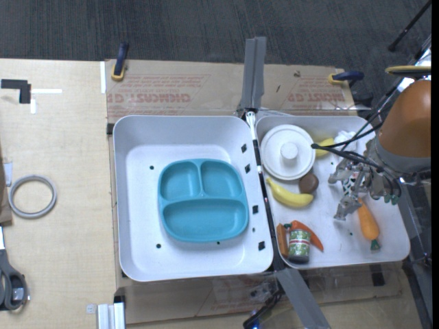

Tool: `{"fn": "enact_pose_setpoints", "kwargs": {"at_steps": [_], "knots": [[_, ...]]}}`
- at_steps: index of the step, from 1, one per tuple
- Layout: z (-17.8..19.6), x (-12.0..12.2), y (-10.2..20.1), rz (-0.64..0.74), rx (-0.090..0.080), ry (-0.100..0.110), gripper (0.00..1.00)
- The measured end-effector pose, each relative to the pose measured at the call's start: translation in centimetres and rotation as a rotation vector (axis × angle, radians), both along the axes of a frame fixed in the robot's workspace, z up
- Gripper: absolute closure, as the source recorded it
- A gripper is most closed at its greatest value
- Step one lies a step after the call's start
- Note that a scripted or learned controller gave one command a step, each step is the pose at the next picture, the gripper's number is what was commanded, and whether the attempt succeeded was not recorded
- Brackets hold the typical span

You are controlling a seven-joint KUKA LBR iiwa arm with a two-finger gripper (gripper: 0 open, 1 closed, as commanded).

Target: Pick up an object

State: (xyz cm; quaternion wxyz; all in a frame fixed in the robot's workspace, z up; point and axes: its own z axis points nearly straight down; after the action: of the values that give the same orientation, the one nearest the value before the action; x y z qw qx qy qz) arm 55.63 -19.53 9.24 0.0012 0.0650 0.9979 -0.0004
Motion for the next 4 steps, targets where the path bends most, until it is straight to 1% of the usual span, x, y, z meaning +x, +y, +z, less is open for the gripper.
{"fn": "enact_pose_setpoints", "kwargs": {"at_steps": [1,2,3,4], "knots": [[-0.1,-2.6,3.4,-0.044,0.001,0.001,0.0],[1.2,2.1,-2.7,-0.026,0.0,-0.003,0.0],[0.0,-1.4,-2.5,-0.077,0.002,0.001,0.0],[1.0,-1.2,-2.5,-0.073,-0.001,-0.004,1.0]]}}
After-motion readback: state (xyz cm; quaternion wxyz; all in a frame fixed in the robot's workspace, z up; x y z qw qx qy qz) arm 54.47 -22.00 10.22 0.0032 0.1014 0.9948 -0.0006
